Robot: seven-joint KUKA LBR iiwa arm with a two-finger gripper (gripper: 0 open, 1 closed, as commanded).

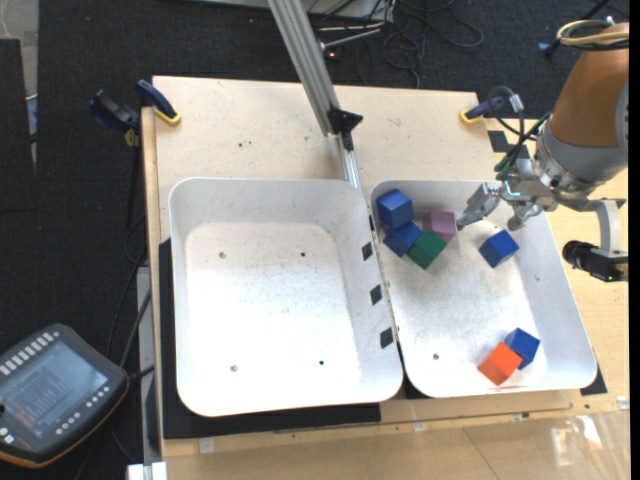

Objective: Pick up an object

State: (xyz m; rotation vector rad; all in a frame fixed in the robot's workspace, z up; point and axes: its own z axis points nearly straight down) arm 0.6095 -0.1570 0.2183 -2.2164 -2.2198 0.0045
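My tool (497, 205) hangs over the top of the right bin (560, 298). Its two fingers look spread apart, with nothing between them. I hold no block yet.

The blue block (498, 247) sits just below my tool, all by itself, apart from the others. I think it is the best one to pick. To do it well, I should come straight down with one finger on each flat side, go low, then squeeze and lift slowly. It sits turned a bit, so I should turn my tool to match it.

Now I count. There are two white bins on the worktop (260, 133). The left bin (200, 268) has no blocks. I count four blue blocks, one green block (427, 249), one pink block (443, 223) and one orange block (500, 364). That makes seven.
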